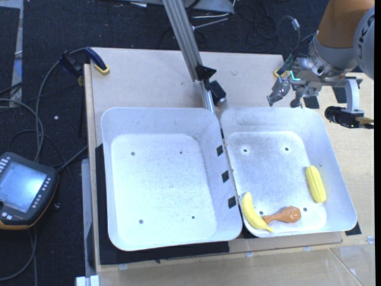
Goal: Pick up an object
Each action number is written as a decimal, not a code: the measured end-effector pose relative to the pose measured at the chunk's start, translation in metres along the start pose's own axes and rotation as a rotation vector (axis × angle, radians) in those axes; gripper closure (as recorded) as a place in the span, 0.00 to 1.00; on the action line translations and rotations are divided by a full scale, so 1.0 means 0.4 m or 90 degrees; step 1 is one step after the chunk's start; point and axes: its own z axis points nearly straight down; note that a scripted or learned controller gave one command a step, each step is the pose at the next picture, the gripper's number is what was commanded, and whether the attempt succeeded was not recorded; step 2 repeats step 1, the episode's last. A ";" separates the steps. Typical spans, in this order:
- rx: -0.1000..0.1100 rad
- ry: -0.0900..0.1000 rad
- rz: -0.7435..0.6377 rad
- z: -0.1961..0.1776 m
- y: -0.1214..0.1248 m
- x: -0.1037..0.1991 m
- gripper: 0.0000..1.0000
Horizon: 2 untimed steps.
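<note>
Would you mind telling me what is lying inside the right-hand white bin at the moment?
Three items lie near the front edge of the right bin: a banana, an orange-brown drumstick-shaped piece touching it, and a yellow corn cob by the right wall. Nothing looks covered.

grey arm (363,25), orange band (345,11), metal wrist (309,70)

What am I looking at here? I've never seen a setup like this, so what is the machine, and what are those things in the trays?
One camera looks down at a slant on a bench. The grey and orange machine at upper right is a robot arm; its gripper, a two-finger claw, hangs open above the far edge of the right bin, holding nothing. That bin holds toy food: a banana, a chicken drumstick beside it, and a corn cob. The left bin sits alongside. The arm's job is to pick something up.
</note>
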 end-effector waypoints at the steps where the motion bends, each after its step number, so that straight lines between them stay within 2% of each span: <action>1: 0.000 0.000 0.000 0.000 0.000 0.000 0.00; 2: 0.000 0.000 0.000 0.000 0.000 0.000 0.00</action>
